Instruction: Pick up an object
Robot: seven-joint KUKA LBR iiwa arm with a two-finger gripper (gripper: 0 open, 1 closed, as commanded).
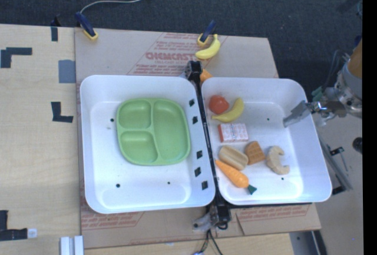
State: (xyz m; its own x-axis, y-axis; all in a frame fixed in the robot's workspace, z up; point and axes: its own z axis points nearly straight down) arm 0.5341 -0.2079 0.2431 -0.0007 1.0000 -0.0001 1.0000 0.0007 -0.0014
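The gripper [294, 114] sits at the right rim of the right bin [306, 148], its grey metal fingers reaching in from the arm's wrist at the frame's edge. Whether those fingers are apart or together cannot be told; the one visible dark grey finger blurs against the white wall, and nothing shows between them. It hangs well apart from the toys.

The right bin holds a cluster of plastic food: a round red tomato [218, 103] touching a curved yellow banana [234, 110], below them a flat pink-and-white wafer block [233, 132], then a tan hot dog bun [233, 157], a small brown bread piece [255, 152], and a pale, curled beige item [277, 160] (its exact kind is hard to make out). An orange carrot [233, 176] with a dark green tip lies lowest, near the dividing wall.

The left bin [94, 177] carries a glossy green divided plate [154, 132] with three compartments.

Both bins are smooth white plastic, resting on a printed cardboard sheet [165, 53]. A second banana [208, 49] lies on the cardboard behind the bins, beside a blue-and-yellow clamp [206, 33]; another clamp [86, 25] holds the sheet's left corner.
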